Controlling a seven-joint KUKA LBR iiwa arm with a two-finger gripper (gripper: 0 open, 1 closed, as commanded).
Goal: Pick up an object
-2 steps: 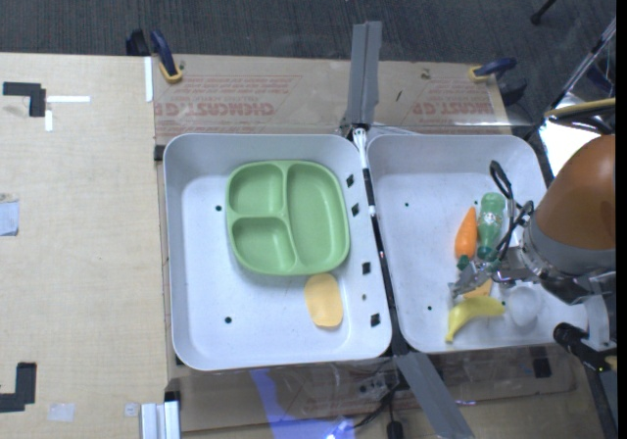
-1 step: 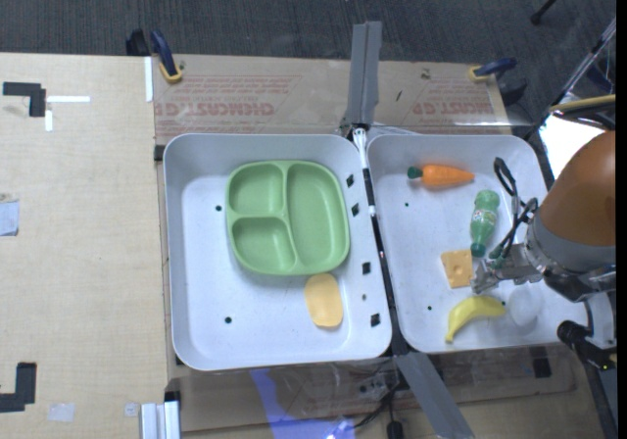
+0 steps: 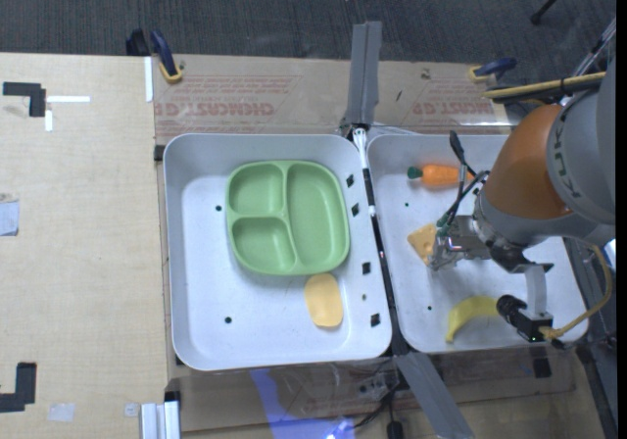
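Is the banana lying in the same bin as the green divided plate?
No. The banana lies in the right bin, while the green divided plate sits in the left bin.

Cheese wedge partly behind end effector

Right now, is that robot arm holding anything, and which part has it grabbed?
Cannot be told. The gripper sits at the yellow wedge in the right bin, but a hold isn't visible.
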